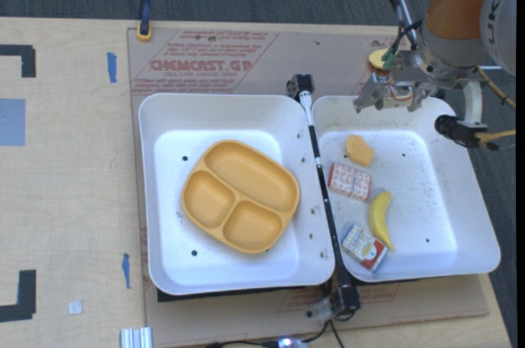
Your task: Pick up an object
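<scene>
Nearest, carton [363,247] touches banana [380,217]; fingers [392,96] spread above bin rim [385,102].

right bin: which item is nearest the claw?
The orange chunk, at the bin's far end just below the claw; both boxes and the banana lie nearer the camera.

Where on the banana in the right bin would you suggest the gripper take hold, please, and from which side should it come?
Probably the middle of the banana, from straight above, with the fingers closing across its narrow width. It lies flat and slightly curved, running roughly near to far in the right bin, apart from the small cartons beside it. The gripper is over the bin's far edge.
</scene>
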You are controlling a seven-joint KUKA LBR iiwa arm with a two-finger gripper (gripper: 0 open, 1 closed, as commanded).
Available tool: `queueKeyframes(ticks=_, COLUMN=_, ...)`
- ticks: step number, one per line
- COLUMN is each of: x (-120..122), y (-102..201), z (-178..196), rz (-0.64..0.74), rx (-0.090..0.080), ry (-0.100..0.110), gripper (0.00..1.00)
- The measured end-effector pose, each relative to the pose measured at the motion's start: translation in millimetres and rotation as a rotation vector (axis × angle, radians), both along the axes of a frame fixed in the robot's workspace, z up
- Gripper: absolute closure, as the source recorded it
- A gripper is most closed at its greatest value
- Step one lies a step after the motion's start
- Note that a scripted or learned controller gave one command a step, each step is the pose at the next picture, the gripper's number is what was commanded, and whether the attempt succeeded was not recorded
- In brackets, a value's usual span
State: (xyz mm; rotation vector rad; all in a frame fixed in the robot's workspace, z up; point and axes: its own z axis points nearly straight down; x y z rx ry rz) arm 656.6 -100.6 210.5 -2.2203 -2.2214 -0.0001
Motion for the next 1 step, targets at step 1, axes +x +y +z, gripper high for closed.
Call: queueKeyframes(ticks=1, x=3.1, y=-19.3, z=-124.5, rz=0.000, rx=-0.002, ry=-0.004, gripper=0.00)
